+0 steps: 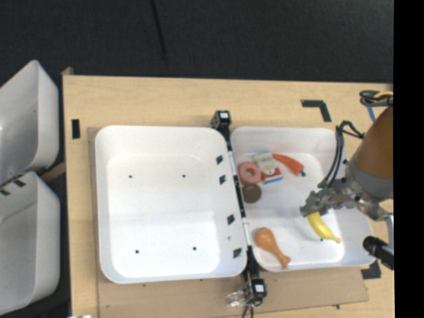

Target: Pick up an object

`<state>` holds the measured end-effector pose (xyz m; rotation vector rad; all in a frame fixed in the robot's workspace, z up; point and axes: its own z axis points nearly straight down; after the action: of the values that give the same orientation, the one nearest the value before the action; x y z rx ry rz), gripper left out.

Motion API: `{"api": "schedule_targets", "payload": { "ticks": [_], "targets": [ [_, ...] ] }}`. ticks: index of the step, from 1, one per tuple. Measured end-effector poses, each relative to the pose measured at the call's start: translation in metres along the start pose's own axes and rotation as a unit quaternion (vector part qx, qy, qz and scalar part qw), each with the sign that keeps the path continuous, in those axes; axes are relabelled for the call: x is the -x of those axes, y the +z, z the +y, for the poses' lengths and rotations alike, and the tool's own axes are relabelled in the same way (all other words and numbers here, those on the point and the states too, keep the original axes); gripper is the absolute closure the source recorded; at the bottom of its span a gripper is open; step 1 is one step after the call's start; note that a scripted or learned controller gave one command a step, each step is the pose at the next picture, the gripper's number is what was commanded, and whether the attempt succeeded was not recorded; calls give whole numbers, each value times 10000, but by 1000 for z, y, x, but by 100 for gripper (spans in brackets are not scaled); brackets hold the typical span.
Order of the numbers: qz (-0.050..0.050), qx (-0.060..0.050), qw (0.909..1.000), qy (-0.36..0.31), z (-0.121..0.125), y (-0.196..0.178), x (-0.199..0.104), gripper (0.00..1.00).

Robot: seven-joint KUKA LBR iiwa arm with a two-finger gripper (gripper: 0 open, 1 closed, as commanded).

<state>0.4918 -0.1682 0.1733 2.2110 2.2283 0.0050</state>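
In the camera view the gripper (318, 205) hangs low over the right bin (291, 138), its fingers pointing down toward the upper end of a yellow banana (322, 227) that lies just below and beside it; whether the fingers are spread or closed, or touch the banana at all, I cannot tell. To the gripper's left sit a brown ball (251, 193) and a pink doughnut (249, 172), up and left lie a small card (265, 164) and a red chili (289, 163), and down to the left rests an orange drumstick (271, 246), all apart from it. Well off to the left lies the left bin (106, 204).
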Motion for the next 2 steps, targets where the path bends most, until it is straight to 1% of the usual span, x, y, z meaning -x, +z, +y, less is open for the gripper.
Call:
{"api": "schedule_targets", "payload": {
  "ticks": [1, 2],
  "targets": [
    [14, -13, 10000, -17, 1, -27, -91, 100],
    [2, -18, 10000, 2, 0, -52, -134, 100]
  ]
}}
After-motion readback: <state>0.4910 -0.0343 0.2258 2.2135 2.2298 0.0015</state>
